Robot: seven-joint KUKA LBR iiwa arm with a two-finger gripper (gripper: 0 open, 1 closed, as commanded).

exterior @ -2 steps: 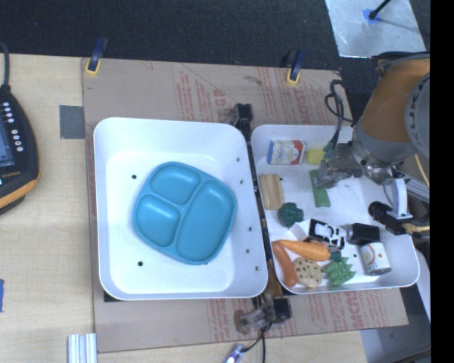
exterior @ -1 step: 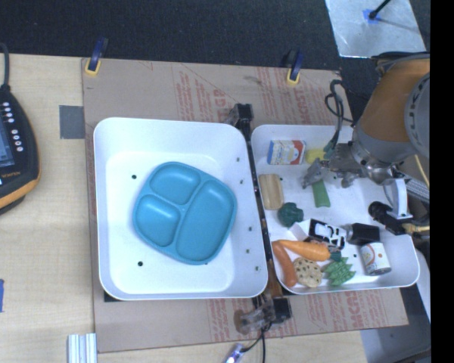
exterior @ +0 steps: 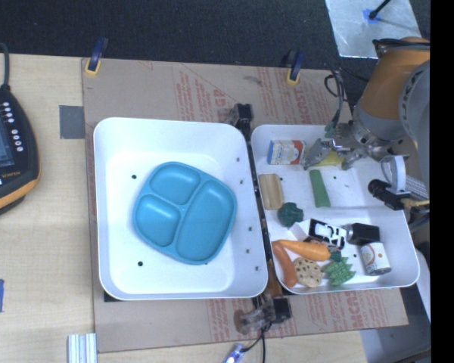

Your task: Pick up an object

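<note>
camera view: fixed overhead, slanted | frames both bins (exterior: 106, 203), bench (exterior: 45, 255) | distance apparently moderate

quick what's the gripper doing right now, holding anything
Gripper: low over the far end of the right bin, near the small carton and green stick. No object visibly held; open or closed cannot be told.
</note>
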